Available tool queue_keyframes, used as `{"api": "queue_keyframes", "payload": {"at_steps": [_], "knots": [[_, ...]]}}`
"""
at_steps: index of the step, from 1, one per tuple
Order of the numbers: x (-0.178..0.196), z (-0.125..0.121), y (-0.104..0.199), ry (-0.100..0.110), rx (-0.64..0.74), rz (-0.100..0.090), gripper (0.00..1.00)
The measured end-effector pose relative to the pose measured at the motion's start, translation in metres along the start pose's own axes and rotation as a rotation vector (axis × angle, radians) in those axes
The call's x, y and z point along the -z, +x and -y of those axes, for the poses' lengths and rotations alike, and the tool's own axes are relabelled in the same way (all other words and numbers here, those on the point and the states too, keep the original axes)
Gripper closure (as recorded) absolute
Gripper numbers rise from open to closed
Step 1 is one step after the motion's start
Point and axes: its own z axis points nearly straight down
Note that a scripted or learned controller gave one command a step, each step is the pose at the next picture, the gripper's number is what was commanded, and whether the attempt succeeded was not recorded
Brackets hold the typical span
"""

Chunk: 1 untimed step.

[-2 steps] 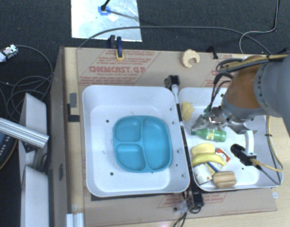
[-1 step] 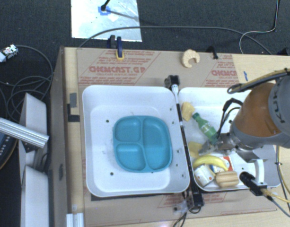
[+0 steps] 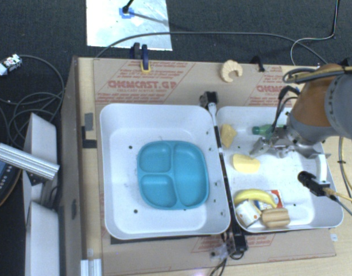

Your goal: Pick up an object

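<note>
Reaching in from the right, the grey arm with its orange band (image 3: 313,99) hangs over the right shallow white bin (image 3: 331,211), its metal gripper (image 3: 269,146) low above the bin's upper middle. Whether the jaws are open or closed cannot be told from this angle (the metal parts blur together), and nothing is seen between them.

Just left of the gripper lies a pale yellow wedge-shaped piece (image 3: 228,134) against the bin's left wall, and below the gripper, close but apart from it, a pale yellow rounded lump (image 3: 245,163). A small green object (image 3: 260,130) sits beside the gripper's upper edge. Near the bin's front edge lie a yellow banana (image 3: 255,197), a small white cup-like piece (image 3: 248,212) and a tan bread-roll shape (image 3: 275,217), crowded together.

The left white bin (image 3: 121,154) holds a light blue divided plastic plate (image 3: 172,173). On the cardboard-covered counter (image 3: 164,82) behind the bins rests a beige curled object (image 3: 231,70).
</note>
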Motion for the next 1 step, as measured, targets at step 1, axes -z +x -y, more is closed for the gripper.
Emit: {"api": "queue_keyframes", "payload": {"at_steps": [1], "knots": [[-0.0073,-0.0622,0.0270,0.046,-0.012,-0.006,0.00]]}}
